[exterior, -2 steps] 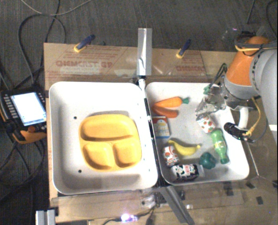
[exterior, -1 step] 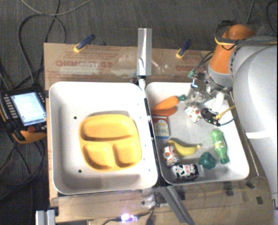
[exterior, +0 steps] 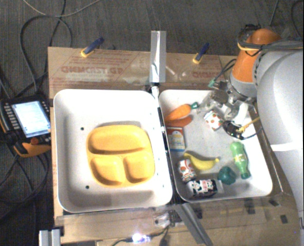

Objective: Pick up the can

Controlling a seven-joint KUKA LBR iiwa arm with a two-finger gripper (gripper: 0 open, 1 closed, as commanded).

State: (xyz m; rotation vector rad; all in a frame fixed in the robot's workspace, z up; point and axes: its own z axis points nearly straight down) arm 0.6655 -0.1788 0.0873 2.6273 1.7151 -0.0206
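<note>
A small red-and-white can [exterior: 187, 169] sits in the right bin [exterior: 264, 188], near its front left, touching the left end of a yellow banana [exterior: 203, 162]. Just in front of it a black-and-white cylinder [exterior: 203, 187] lies on its side. My gripper [exterior: 219, 110] hangs over the back right of the same bin, well behind the can and to its right. A small white cube with red spots [exterior: 212, 121] lies right beside the gripper. Nothing can be seen held in it.
The right bin also holds an orange carrot [exterior: 178, 113], a red-and-blue carton [exterior: 176, 139], a green bottle [exterior: 239, 159] and a teal object [exterior: 226, 175]. A yellow divided tray [exterior: 121, 154] lies in the left bin [exterior: 70, 111]. A black cable loop [exterior: 235, 128] trails below the wrist.
</note>
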